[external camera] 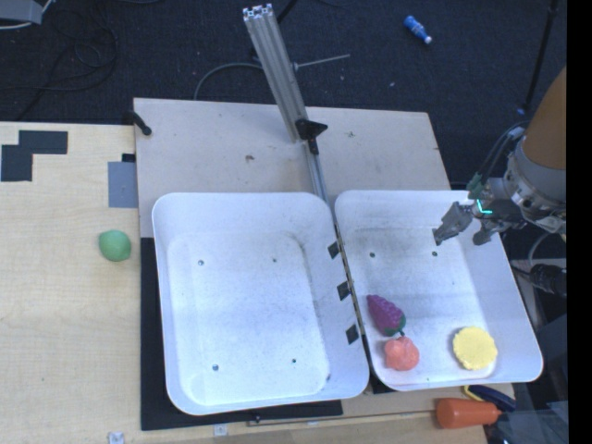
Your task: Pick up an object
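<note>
My gripper (465, 227) hangs over the upper right of the right bin (421, 206), fingers spread and holding nothing. The purple object (387, 314), orange-red object (401, 353) and yellow object (474, 348) lie along the bin's near edge, well apart from me. I should centre over one (the yellow stands clearest) before descending. My fingertips are too small to resolve finely.

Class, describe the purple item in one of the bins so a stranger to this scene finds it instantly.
Start at the right-hand white bin. Look along its near left side, by the divider between the bins, where three small things lie. The purple object is the darkest, sitting just above the orange-pink one and left of the flat yellow one.
</note>
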### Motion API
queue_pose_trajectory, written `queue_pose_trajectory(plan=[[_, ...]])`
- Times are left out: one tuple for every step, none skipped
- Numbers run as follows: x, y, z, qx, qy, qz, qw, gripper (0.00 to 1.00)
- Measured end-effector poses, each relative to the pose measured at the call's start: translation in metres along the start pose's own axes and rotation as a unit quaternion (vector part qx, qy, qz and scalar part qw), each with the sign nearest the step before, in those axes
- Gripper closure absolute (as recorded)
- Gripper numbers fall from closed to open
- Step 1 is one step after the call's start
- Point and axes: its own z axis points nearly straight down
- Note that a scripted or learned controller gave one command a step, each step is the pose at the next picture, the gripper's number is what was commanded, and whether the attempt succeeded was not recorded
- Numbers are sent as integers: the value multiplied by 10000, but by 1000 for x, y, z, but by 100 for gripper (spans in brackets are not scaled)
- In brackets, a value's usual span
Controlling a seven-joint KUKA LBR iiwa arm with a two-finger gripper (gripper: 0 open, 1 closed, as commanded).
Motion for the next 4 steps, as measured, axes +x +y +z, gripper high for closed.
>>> queue_pose_trajectory(plan=[[0, 0, 0, 0, 0, -1, 10000, 0], [6, -9, 51, 23, 5, -5, 10000, 0], [6, -6, 93, 14, 3, -4, 10000, 0], [7, -12, 155, 21, 5, -4, 10000, 0]])
